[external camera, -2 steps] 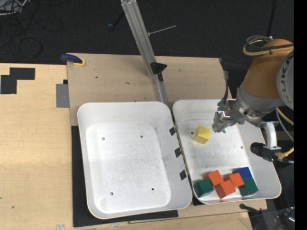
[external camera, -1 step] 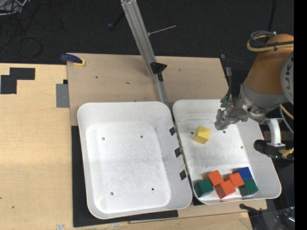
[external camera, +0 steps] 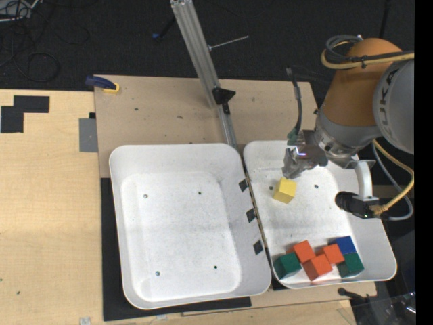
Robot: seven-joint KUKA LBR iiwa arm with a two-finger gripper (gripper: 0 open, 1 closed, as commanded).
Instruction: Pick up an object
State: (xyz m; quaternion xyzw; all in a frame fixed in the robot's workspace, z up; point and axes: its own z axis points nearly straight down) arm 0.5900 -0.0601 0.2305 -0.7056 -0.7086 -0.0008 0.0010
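Camera view: right bin (external camera: 385,249) holds yellow block (external camera: 285,191).

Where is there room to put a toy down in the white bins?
The left bin has bare floor from wall to wall. In the right bin, there is room between the yellow block and the block pile. The near corner is crowded, and the gripper hangs just above the yellow block.

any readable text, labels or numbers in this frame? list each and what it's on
"KU": dark vertical letters on the grey arm at the right edge, cut off there.
Nothing else: no print visible on the bins, the blocks, the yellow cube or the bench.
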